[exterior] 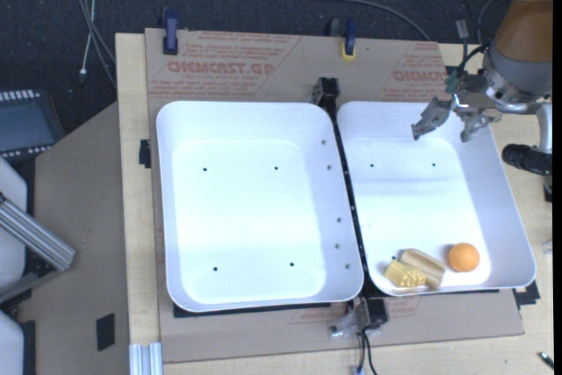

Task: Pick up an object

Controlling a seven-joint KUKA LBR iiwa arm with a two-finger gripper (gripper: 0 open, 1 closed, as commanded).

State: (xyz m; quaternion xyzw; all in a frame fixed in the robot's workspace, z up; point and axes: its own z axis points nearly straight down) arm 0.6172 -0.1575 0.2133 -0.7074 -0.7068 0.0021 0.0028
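Note:
At the near end of the right bin [492, 189] lie three small items: an orange ball [464, 257], a tan bread-like roll [422, 261] and a yellow corn piece [405, 276] touching the roll. My gripper [450, 124] hangs over the far right part of that bin, well away from the items. Its two grey fingers [428, 120] are spread apart with nothing between them.
The left bin [176, 189] lies beside the right one on a brown board [237, 57]. Blue clamps [169, 29] hold the board's far edge. Cables run over the dark floor at the back. A grey metal rail [35, 237] sits at the left.

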